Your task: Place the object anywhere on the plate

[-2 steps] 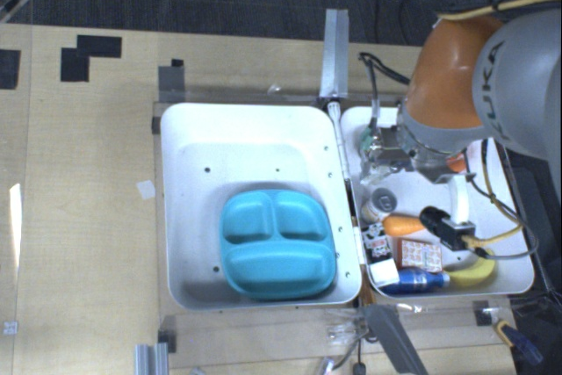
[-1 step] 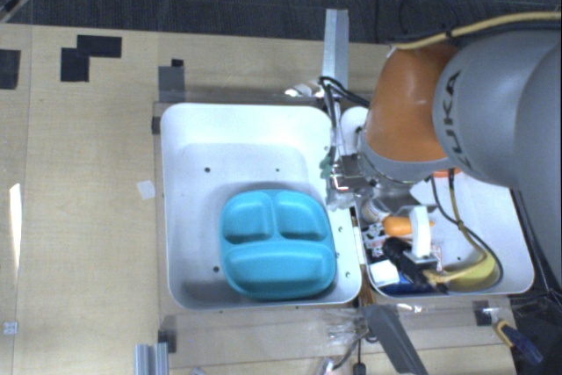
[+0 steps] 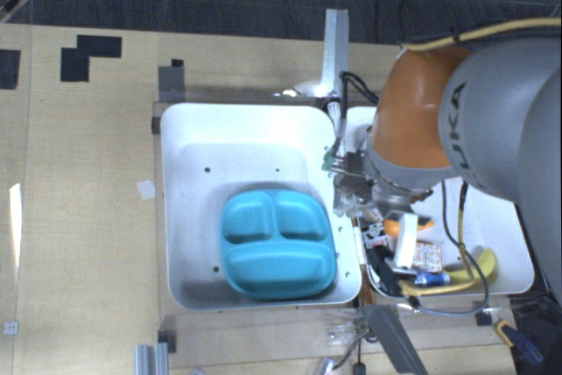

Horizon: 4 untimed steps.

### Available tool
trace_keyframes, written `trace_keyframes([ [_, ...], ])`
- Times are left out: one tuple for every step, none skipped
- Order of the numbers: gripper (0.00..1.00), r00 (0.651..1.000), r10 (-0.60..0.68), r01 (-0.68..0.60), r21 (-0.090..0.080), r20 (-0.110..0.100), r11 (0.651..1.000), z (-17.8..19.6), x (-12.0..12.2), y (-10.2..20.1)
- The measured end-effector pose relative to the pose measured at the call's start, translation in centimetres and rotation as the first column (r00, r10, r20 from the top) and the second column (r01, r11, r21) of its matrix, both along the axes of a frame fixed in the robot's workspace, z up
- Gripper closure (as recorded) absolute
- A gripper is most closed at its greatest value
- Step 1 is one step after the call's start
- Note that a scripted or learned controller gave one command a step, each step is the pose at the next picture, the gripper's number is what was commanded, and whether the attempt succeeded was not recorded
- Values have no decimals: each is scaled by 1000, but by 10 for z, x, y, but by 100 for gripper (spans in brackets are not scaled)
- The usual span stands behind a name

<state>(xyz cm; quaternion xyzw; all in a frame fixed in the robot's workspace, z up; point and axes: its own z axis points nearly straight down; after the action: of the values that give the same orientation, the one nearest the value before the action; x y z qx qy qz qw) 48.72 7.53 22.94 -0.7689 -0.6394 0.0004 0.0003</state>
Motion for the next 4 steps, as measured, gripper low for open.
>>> trace_keyframes([
  [100, 990, 144, -144, 0, -3, 990, -30, -1, 50],
  [100, 923, 384, -384, 0, 2, 923, 6, 1, 33],
  [100, 896, 444, -444, 0, 1, 896, 55, 15, -12],
  [100, 893, 450, -450, -1, 0, 893, 63, 16, -11],
])
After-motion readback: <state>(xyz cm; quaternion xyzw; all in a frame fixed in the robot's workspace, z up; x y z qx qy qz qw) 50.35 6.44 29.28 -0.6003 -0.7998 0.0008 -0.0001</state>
